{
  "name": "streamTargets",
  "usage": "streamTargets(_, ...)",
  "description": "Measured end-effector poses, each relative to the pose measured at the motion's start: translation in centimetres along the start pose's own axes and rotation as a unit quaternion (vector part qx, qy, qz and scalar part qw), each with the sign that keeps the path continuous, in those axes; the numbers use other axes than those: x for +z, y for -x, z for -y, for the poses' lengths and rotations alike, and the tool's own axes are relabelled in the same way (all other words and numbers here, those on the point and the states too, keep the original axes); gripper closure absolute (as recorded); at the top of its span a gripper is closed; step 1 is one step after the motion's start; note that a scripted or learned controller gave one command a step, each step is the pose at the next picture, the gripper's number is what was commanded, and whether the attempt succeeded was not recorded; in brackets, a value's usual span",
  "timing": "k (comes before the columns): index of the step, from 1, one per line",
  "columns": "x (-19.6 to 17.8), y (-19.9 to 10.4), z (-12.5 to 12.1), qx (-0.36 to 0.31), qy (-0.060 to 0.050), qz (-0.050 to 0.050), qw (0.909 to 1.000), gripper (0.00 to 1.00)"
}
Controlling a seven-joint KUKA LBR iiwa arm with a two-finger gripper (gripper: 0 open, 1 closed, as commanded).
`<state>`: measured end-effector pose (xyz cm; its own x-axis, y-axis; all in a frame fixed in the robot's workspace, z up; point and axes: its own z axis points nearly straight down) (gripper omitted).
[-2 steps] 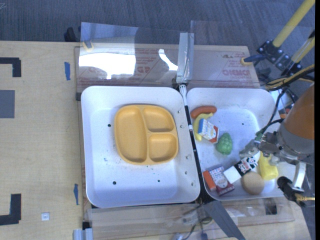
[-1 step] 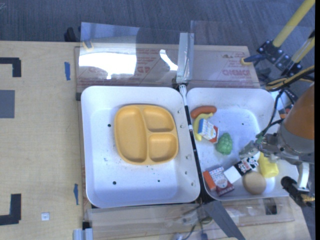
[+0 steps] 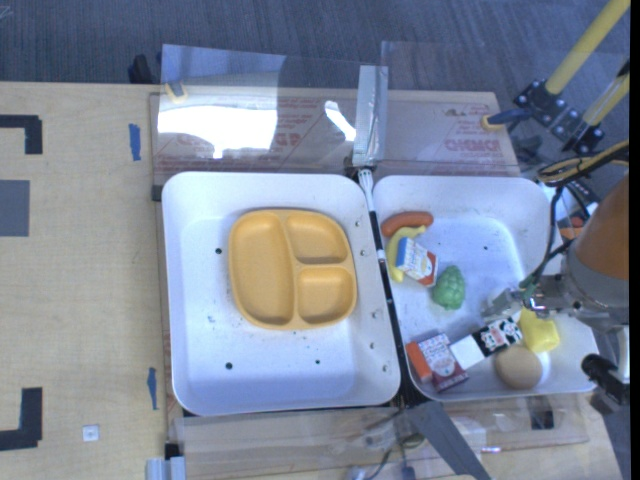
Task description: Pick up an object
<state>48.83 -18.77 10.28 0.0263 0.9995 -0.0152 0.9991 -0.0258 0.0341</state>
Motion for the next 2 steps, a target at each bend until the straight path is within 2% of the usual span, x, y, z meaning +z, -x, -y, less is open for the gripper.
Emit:
streamTargets(1, 0.0, 0.0, 0.0, -0.165, 0.001, 0.001, 0.9863, 0.00)
streamTargets(2, -1.4, 0.4, -0.5, -0.164, 0.010, 0.009, 0.9863, 1.00)
